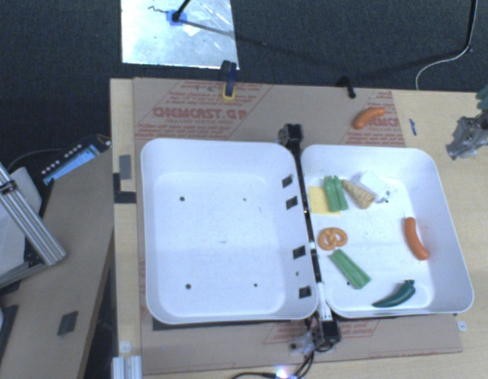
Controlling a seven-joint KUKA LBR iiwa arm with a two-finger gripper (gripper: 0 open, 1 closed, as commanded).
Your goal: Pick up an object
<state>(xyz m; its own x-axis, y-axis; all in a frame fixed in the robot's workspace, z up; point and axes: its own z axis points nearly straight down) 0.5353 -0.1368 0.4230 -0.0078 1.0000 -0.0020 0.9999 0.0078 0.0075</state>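
The right bin [453,251] holds several small toy foods. Near its top left lie a yellow block [317,200], a green piece [334,193], a tan cone [358,193] and a small white item [380,189]. Lower down are a pretzel [332,238], a green bar [350,268], an orange sausage [416,238] and a dark green pepper [396,294]. My gripper [470,137] hangs at the view's right edge, above the bench and outside the right bin's top right corner, away from all the objects.
The left bin [149,212] sits beside the right one, joined by a black hinge strip [301,212]. Another orange sausage [369,118] lies on the cardboard behind the right bin. A yellow and blue clamp [228,80] stands at the back.
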